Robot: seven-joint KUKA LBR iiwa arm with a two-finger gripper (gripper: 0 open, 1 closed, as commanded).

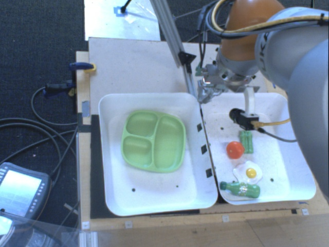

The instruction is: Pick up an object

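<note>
The right bin (294, 175) holds a red tomato-like ball (235, 150), with a small green block (247, 141) touching its right side. Nearer the front lie a toy fried egg (249, 173) and a green bottle (242, 189) on its side. My gripper (205, 93) hangs over the bin's far left corner, close to the wall between the two bins. It is well behind the objects and nothing shows in its grasp. The arm's grey body covers the bin's far right part.
A green divided plate (154, 141) lies in the middle of the left bin (110, 189). A slanted metal pole (169, 30) runs down to the bins' shared far corner. Cables and a handheld screen (20, 189) lie off the bench at left.
</note>
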